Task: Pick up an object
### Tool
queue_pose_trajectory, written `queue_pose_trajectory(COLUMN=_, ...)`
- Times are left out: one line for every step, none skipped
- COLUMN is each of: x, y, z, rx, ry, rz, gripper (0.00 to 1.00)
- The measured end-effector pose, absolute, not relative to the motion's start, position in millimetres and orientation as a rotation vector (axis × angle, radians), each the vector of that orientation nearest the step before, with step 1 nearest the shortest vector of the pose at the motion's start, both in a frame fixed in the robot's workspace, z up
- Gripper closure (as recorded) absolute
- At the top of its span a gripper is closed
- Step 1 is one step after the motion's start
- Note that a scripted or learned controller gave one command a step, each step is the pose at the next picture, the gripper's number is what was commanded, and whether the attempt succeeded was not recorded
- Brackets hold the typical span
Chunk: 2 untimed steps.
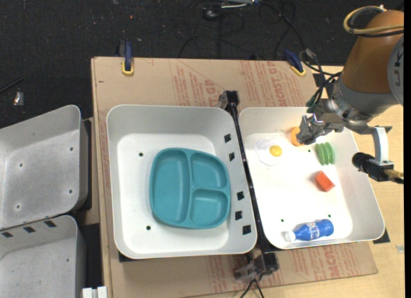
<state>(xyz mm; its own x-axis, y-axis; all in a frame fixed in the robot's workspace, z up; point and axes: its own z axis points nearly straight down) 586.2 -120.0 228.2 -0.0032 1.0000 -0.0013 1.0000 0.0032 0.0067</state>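
My gripper hangs low over the far part of the right bin, right above an orange round object that peeks out at its left side. A green ridged object lies just right of the gripper. A fried egg toy lies to its left. An orange-red block rests mid-bin, and a blue bottle lies near the front wall. The gripper's own body hides what is between its tips.
The left bin holds a teal divided plate. A black divider runs between the bins. White spare bins stand at the far left. Clamps hold the bench's far edge.
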Motion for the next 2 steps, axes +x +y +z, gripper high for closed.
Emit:
queue_pose_trajectory(x=587.2, y=-120, z=258, rx=2.216, ry=2.222, rz=0.004, gripper=1.00)
queue_pose_trajectory(x=594.1, y=-70, z=260, rx=2.213, ry=2.230, rz=0.003, gripper=1.00)
